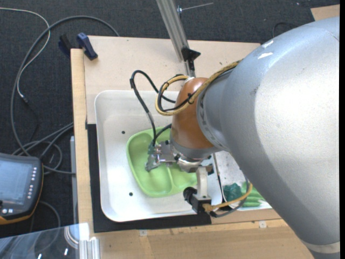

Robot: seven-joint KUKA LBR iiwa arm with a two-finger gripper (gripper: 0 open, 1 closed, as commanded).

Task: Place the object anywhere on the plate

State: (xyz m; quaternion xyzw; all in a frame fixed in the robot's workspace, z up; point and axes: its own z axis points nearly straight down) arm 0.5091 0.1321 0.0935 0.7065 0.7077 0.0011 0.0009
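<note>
A light green plate (141,163) with a raised rim lies in the left white bin (110,144), toward its right side. My gripper (154,158) hangs low over the middle of the plate, under the orange band (188,117) of the wrist. The arm's grey body hides most of the right bin. In a visible corner of that right bin lie a dark green object (235,190) and a lighter green one (254,199). I cannot make out any object in the gripper.
Black and yellow cables (141,99) loop from the wrist over the back of the left bin. A metal pole (170,20) slants in from the top. A blue clamp (86,45) sits at the bench's back-left corner. A control pendant (19,185) lies off the bench.
</note>
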